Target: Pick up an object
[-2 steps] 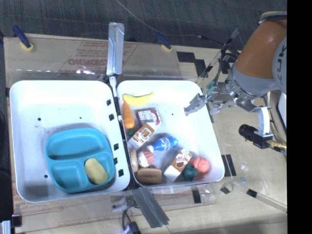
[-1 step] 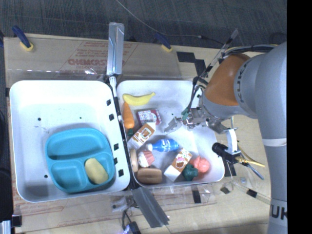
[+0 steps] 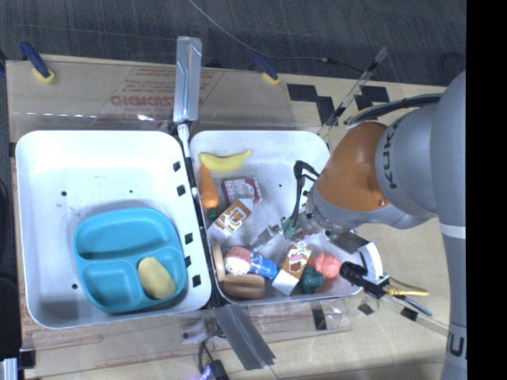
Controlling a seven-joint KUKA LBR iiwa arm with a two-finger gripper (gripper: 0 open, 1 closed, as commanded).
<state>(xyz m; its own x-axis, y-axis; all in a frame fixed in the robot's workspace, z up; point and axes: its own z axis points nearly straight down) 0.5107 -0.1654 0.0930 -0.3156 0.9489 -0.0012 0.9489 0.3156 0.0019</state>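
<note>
Toys (image 3: pixel 273 264) beneath lowered tool (image 3: pixel 287 229)

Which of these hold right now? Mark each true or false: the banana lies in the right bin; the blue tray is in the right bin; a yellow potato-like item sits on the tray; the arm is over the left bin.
1. The banana lies in the right bin. True.
2. The blue tray is in the right bin. False: it sits in the left bin.
3. A yellow potato-like item sits on the tray. True.
4. The arm is over the left bin. False: it is over the right bin.
</note>
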